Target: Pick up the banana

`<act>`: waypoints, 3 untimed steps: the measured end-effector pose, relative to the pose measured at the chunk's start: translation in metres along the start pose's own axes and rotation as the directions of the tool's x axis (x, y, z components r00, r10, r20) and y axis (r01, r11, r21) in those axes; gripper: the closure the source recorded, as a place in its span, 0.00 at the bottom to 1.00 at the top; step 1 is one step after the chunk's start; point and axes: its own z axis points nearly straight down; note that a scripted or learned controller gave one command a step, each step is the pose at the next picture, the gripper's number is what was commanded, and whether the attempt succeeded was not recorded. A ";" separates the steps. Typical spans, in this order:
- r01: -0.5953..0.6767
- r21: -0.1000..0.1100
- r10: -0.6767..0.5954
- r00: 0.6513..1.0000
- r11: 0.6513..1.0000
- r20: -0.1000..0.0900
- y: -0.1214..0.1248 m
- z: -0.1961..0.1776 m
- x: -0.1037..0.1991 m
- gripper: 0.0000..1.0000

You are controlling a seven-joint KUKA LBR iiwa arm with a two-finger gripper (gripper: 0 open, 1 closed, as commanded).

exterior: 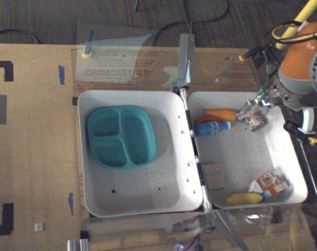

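— Where is the banana?

— It lies at the near edge of the right bin, lengthwise along the wall, with a small carton just beside its right end, apparently touching it. A speckled sponge sits to its left, nearer the divider.

— What is hard to make out?

— The gripper at the far end of that bin. It is small and cluttered with cables, so I cannot tell how far its fingers are parted, or whether they hold anything. The arm is cut off by the right edge.

— And the banana relative to the fingers?

— Well apart: it is at the near wall, they hang over the far part, just beside a carrot and a blue bottle.

— Anything else?

— A teal divided plate rests in the left bin, and both bins stand on the desk.
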 end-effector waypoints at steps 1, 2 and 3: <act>0.001 -0.007 -0.001 1.000 1.000 0.010 0.002 -0.012 -0.003 1.00; -0.164 0.001 0.164 0.986 0.986 0.006 0.002 -0.159 -0.008 1.00; -0.185 0.006 0.185 0.983 0.983 0.003 0.003 -0.020 -0.001 1.00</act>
